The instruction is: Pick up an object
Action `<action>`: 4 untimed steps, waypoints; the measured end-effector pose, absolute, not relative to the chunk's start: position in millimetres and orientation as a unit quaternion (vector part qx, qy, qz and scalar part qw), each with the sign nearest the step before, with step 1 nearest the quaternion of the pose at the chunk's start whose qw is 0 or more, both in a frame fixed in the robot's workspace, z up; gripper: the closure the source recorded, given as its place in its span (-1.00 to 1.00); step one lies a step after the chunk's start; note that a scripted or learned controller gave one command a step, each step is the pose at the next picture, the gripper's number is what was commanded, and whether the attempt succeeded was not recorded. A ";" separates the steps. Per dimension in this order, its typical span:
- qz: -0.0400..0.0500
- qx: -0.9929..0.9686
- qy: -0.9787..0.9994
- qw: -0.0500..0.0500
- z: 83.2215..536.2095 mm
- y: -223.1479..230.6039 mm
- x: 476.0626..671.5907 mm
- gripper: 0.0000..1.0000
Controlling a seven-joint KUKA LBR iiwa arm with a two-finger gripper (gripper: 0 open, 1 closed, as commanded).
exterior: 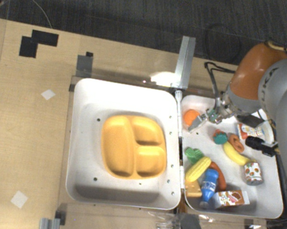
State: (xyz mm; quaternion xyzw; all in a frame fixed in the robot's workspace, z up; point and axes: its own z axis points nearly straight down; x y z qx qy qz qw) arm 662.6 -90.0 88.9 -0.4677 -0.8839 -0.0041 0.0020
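My gripper [207, 118] hangs over the back left part of the right bin [277, 201], just right of an orange ball [190, 116]. Nothing shows in its grasp. Toy foods lie in this bin: a banana [235, 154], a corn cob [198, 168], a green piece [194, 155], a blue bottle [209, 184], a small carton [232, 198], a brown can [252, 173] and a teal and red piece [221, 137]. The arm [285, 89] reaches in from the upper right and covers the bin's far right corner.
The left bin [85, 129] holds a yellow divided plate [134, 146]. A metal post [184, 64] stands behind the wall between the bins. A white and red pack [246, 132] lies under the wrist.
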 end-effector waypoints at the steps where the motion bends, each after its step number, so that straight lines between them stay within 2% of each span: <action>1: 0.000 -0.465 -0.885 0.000 102.0 -94.1 663.4 1.00; 2: 0.000 -0.465 -0.886 0.000 101.4 -93.8 663.2 -1.00; 3: -0.003 -0.613 -0.790 0.000 88.9 -95.8 670.9 -1.00; 4: -0.002 -0.613 -0.790 0.000 87.7 -96.8 670.5 -1.00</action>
